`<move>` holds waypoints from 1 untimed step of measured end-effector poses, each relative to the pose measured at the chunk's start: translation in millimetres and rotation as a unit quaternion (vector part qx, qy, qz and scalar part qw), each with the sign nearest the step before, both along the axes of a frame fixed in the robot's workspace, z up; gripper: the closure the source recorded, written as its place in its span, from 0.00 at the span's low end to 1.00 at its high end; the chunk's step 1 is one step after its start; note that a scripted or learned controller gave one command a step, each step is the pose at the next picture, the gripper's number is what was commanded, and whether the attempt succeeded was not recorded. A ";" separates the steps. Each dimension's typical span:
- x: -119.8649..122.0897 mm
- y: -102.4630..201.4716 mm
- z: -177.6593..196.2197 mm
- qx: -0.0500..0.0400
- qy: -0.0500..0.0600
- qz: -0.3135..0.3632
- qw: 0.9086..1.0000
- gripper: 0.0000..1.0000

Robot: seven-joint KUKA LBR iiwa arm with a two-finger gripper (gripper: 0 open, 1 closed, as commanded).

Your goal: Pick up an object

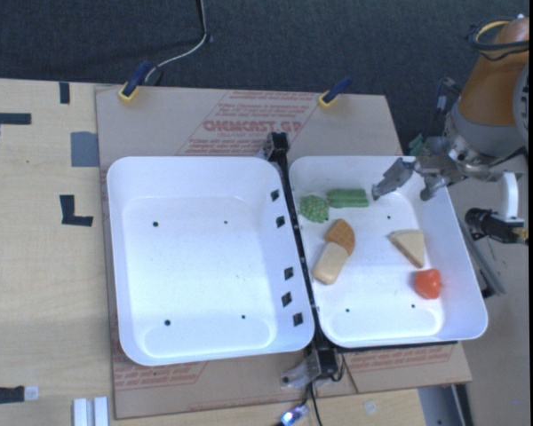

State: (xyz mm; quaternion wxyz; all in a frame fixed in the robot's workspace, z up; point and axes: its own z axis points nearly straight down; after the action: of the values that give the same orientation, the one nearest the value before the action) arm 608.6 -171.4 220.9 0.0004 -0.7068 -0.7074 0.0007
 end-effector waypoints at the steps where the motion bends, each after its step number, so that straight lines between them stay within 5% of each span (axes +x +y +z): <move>1: 9.7 65.7 -79.0 0.002 0.003 0.003 1.000 0.00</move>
State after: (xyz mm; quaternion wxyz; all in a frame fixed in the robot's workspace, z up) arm 618.3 -105.7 141.9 0.0040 -0.7050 -0.7092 0.0018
